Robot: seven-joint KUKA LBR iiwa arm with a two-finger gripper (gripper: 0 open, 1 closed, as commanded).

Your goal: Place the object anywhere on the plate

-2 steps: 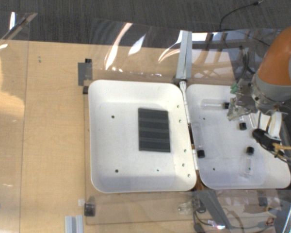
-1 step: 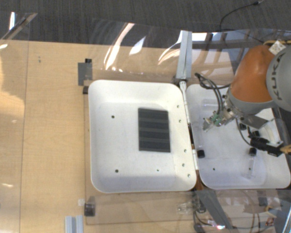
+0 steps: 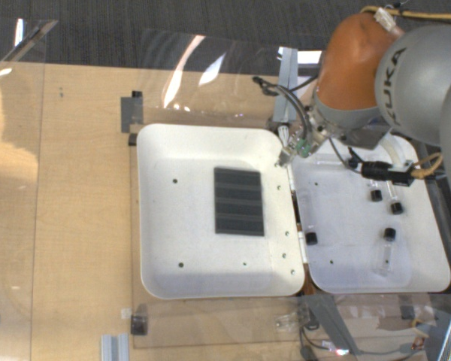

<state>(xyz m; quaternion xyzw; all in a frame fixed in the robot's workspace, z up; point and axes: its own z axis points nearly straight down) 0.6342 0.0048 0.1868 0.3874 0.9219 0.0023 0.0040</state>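
Observation:
A dark grey ribbed rectangular plate point(image 3: 239, 201) lies flat in the middle of the left white bin point(image 3: 165, 262). Several small black objects lie loose in the right bin point(image 3: 428, 277): one point(image 3: 375, 195), another point(image 3: 395, 207) and a third point(image 3: 389, 234) toward its middle, plus one point(image 3: 310, 238) by its left wall. The arm's orange-banded wrist point(image 3: 353, 59) hangs over the far edge of the right bin. The gripper point(image 3: 367, 147) sits beneath it, mostly covered by the arm. I see nothing held there.
A clear, glassy item point(image 3: 385, 259) lies near the right bin's front. Cables and a small connector point(image 3: 297, 145) dangle from the wrist over the ridge between the bins. A black cable piece point(image 3: 383, 172) lies below the wrist. Wooden bench surrounds both bins.

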